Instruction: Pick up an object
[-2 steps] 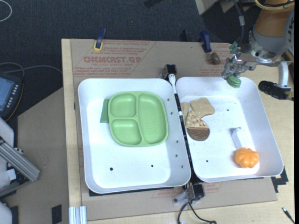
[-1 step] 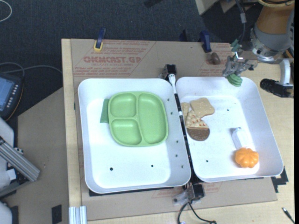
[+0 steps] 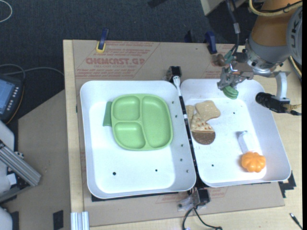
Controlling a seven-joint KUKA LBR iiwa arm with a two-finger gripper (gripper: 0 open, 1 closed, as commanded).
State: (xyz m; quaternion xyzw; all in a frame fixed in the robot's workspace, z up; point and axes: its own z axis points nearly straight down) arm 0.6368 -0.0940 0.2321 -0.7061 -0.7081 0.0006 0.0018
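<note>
One gripper (image 3: 230,86) is hanging over right bin's (image 3: 268,176) far edge, seemingly pinching a green thing (image 3: 232,93); grip unclear, can't tell.

From my screen the scene is evenly and brightly lit from overhead. The two white bins (image 3: 139,176) come through close to washed out, with little surface detail on their floors. Shadows are soft and short: I see a faint one under the green divided plate (image 3: 142,121) along its left edge, and a thin dark line beneath the bins' front rims. The orange pumpkin toy (image 3: 253,161) carries a small highlight. The picture is slightly soft overall, and the dark carpet (image 3: 72,13) beyond the worktop (image 3: 72,143) looks grainy.
</note>
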